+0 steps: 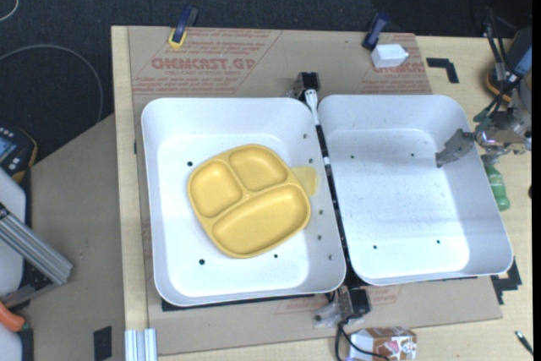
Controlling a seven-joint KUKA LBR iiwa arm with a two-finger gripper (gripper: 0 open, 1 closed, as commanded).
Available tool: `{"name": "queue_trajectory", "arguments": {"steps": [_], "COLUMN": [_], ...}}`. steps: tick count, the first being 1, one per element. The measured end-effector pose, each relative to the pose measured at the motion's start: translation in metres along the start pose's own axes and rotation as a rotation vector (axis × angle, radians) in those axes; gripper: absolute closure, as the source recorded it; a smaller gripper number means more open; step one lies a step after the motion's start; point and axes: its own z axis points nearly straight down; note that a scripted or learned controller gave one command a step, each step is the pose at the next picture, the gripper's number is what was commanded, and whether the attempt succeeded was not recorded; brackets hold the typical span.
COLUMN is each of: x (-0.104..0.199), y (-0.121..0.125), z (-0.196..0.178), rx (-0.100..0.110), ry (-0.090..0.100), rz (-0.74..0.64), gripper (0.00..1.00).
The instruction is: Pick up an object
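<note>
Two shallow white bins sit side by side on a cardboard-covered bench (254,55). The left bin (161,182) holds a yellow divided plate (249,200), lying flat near the bin's middle, turned at a slant to the bin walls. The plate has three compartments: two smaller ones toward the far side and one long one toward the near side. A small yellow tab pokes out from under the plate's right edge, close to the bin's right wall.

The right bin (406,266) shows a bare white floor with a few dark dots. The gripper (452,150) reaches in over this bin's far right corner, a grey pointed tip hanging just inside the right rim. It lies well apart from the yellow divided plate, with the wall between the bins and most of the right bin's floor between them. The tip looks like a single dark wedge from this angle, so whether it is spread or closed cannot be told; nothing is seen in its grasp.

Beside the right bin's right rim a green object (497,186) lies on the bench. Two blue clamps, one with a yellow tip, grip the bench's far edge, and a small white block (389,56) rests near the right one.
</note>
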Motion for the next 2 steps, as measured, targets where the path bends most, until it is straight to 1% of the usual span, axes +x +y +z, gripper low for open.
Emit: {"name": "queue_trajectory", "arguments": {"steps": [1, 2], "x": [0.039, 0.073], "y": [-0.053, -0.070], "z": [-0.083, -0.286], "rx": [-0.008, -0.024], "ry": [-0.002, -0.005], "rz": [-0.003, -0.005], "gripper": [0.00, 0.00]}}
